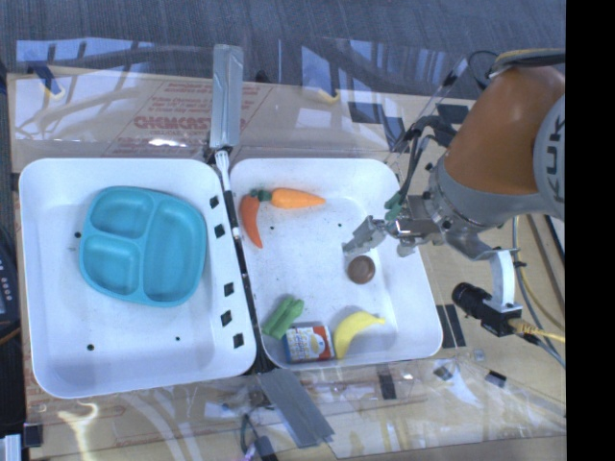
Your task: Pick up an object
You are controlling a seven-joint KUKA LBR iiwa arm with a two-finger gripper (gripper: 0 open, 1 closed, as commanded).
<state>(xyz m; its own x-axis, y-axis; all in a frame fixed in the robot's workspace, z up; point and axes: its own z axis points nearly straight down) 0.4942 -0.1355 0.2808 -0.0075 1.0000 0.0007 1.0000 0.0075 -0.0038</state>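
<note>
Hovering over the right-hand bin [413,301], the pincer [368,234] sits low above the bin floor with nothing between its fingers, which look parted a little, one metal finger reaching left. So the pick is not yet made; by my reckoning the arm is only at the approach, with the grasp and the lift both left to do.

The likeliest target is the small brown round object [361,270], lying just near-side of the fingertips and apart from them. It sits by itself on bare floor, so nothing crowds it.

Other things in that bin: an orange carrot [296,199] at the far side, a second, redder carrot [251,221] angled along the left wall, a green pod-like vegetable [282,316] toward the near left, a small printed can [308,343] on its side at the near wall, and a yellow banana [356,330] just right of it. All are well clear of the pincer.

The left bin [48,286] holds a blue divided plate [143,245]. Loose cables [423,142] trail off the wrist above the right bin's far corner, which might snag.
</note>
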